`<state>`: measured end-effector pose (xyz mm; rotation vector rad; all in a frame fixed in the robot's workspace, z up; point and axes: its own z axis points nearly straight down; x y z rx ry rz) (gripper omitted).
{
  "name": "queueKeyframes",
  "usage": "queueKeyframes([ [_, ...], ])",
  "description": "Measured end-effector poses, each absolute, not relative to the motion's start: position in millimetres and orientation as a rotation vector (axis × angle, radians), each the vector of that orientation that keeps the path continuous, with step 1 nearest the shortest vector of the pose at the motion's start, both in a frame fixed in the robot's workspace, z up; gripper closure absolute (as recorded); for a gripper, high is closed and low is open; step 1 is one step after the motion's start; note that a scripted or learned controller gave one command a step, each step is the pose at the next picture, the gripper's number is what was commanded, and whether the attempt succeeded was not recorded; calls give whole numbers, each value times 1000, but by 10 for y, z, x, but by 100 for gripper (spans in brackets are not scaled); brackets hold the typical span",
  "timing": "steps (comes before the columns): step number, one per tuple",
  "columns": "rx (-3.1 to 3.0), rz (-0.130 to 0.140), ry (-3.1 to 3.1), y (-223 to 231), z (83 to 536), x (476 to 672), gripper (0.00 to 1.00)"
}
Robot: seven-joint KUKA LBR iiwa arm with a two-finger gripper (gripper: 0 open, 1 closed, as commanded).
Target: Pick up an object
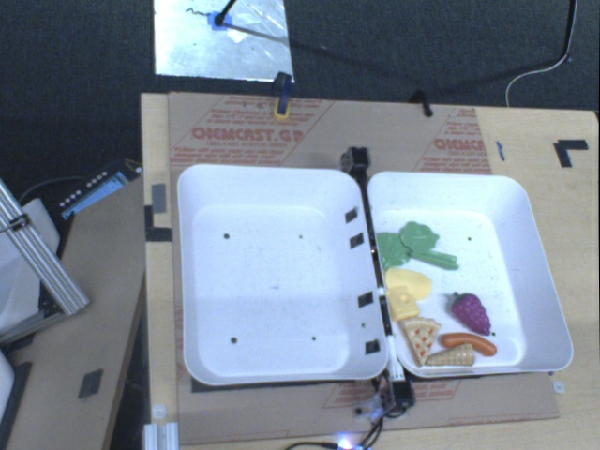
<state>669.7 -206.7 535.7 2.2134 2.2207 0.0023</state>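
Lying near the right bin's (525, 204) front wall, the sausage (468, 343) runs left-right; tool state unknowable.

I'm looking down on a lab test cell: two white bins (272, 181) clipped side by side on a printed cardboard sheet (248, 131) over the surface (84, 345), aluminium framing (42, 265) at left, cables (553, 59) trailing across dark carpet (75, 82).

A desk (234, 120) topped with printed brown cardboard carries two shallow white bins side by side, the left bin (272, 181) touching the right bin (525, 251) along a black-clipped seam; a yellow-and-blue clamp (281, 97) sits at the far edge.
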Motion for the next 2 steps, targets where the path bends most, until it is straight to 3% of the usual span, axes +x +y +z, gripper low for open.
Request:
queueKeyframes([
  [1,2201,7,2242,-457,5353,6687,100],
  [2,2222,1,2216,-1097,5355,6680,100],
])
